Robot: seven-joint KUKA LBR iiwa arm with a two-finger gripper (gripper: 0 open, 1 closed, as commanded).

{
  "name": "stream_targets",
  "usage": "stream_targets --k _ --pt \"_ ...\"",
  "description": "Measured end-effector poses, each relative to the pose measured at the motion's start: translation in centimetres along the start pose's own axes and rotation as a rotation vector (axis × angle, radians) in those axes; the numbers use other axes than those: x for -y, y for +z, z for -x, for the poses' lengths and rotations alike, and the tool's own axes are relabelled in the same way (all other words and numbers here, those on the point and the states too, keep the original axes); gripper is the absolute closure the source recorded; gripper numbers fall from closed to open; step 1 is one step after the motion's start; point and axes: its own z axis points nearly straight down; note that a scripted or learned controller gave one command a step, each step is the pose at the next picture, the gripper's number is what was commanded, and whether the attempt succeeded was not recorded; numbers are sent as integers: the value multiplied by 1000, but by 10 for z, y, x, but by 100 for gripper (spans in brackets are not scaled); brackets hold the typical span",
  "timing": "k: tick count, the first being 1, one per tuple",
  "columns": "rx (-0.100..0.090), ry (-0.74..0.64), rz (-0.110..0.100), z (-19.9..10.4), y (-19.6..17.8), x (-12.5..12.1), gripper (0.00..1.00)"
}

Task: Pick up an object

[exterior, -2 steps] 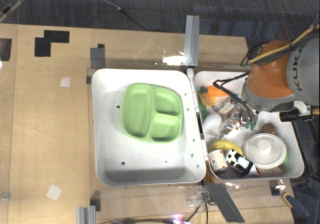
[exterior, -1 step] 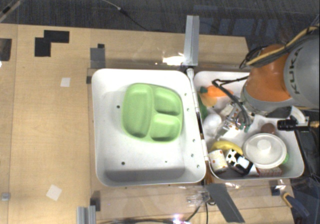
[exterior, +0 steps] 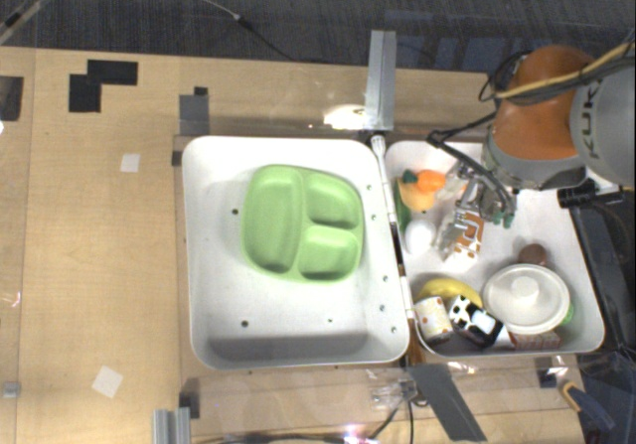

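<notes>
Over the right bin [exterior: 586, 263], the hand [exterior: 463, 233] hangs, its grip unreadable, beside an orange toy [exterior: 425, 188].

Partial letters "KU" on the grey arm [exterior: 604, 124], nothing else legible

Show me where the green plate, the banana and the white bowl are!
green plate [exterior: 301, 222], camera view, on the ridge between its compartments.
banana [exterior: 444, 287], camera view, on its yellow curved middle.
white bowl [exterior: 526, 293], camera view, on its centre.

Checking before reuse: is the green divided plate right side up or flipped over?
Upside down: the green plate shows its compartments as raised bulges in the left bin.
</notes>
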Motion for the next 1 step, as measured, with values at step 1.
stream_targets --k 1 --pt "8 27 2 -64 24 20 0"
